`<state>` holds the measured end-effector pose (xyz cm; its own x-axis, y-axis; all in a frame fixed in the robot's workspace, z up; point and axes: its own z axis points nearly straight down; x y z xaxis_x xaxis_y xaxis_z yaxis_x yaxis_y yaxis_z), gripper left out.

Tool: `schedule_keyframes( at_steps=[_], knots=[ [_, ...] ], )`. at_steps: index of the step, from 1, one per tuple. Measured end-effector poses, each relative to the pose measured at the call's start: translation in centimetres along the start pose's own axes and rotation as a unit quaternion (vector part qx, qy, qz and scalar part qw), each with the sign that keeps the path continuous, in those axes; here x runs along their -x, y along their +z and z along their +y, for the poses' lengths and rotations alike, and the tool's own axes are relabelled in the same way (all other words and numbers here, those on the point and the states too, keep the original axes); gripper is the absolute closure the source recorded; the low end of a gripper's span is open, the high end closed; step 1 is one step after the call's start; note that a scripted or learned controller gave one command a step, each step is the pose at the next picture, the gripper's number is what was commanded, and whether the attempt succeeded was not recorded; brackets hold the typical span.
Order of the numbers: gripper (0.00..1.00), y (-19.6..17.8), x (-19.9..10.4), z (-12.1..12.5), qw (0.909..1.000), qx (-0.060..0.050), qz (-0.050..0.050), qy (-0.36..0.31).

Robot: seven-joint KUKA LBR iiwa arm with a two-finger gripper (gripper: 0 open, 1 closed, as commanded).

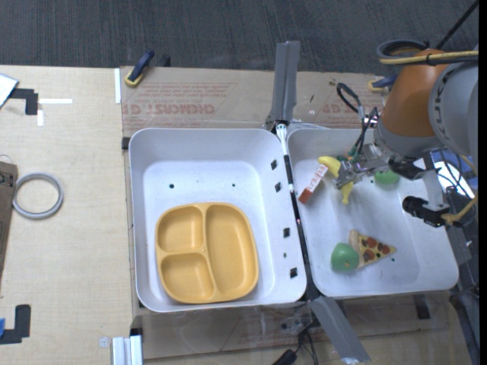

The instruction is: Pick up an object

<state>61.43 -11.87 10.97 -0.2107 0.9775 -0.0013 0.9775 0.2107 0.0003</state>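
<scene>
Toy banana (335,172) lies in the right bin (426,268), upper-left part, curved yellow body w/ one end pointing down toward bin middle. Gripper (351,175) sits right at it, dark metal fingertips low over the banana's right side and apparently touching it; can't tell how wide the tips stand or whether the banana is actually between them, too small and cluttered there. Wrist rises up-right from that spot into the orange band (407,90) and grey arm body (460,112).

Just right of the gripper, a green round object (386,178), partly hidden behind the wrist. Left of the banana, near the bin's left wall, a small white-and-red-brown tube-like item (312,184), tilted. Further down the same bin: green apple (344,258) touching a toy pizza slice (371,248), both well apart from the gripper.

Left bin (198,154) holds a yellow 3-compartment plate (206,251) in its lower half.

On the bench left of the bins: roll of tape (35,195). Blue-and-yellow clamp (139,68) at bench's far edge.
</scene>
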Motion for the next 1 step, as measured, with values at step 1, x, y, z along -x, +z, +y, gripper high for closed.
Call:
schedule_keyframes(
  at_steps=[1],
  knots=[
    [1.0, -7.45, 2.83, -0.79, 0.9966, 0.0, 0.0, 0.083]
  ],
)
